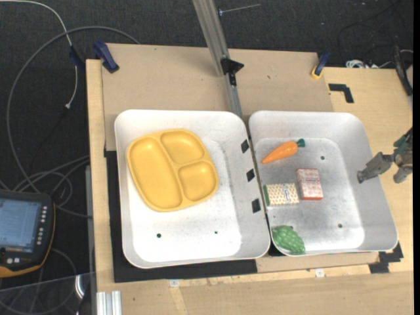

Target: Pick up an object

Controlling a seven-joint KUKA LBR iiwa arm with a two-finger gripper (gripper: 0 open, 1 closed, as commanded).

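Observation:
The right bin (351,128) holds an orange carrot (281,151) near its back left. A small red and white box (309,184) lies in its middle. Beside it on the left is a pale patterned packet (282,193), and a green leafy item (289,239) rests at the front rim. My gripper (378,166) hovers at the bin's right rim, apart from all of them, with nothing seen in it. The arm enters from the right edge.
The left bin (128,125) holds a yellow divided plate (172,169). A metal post (211,18) rises behind the gap between the bins. Blue clamps (105,56) sit at the board's back corners. A pendant screen (23,227) and cables lie on the floor at left.

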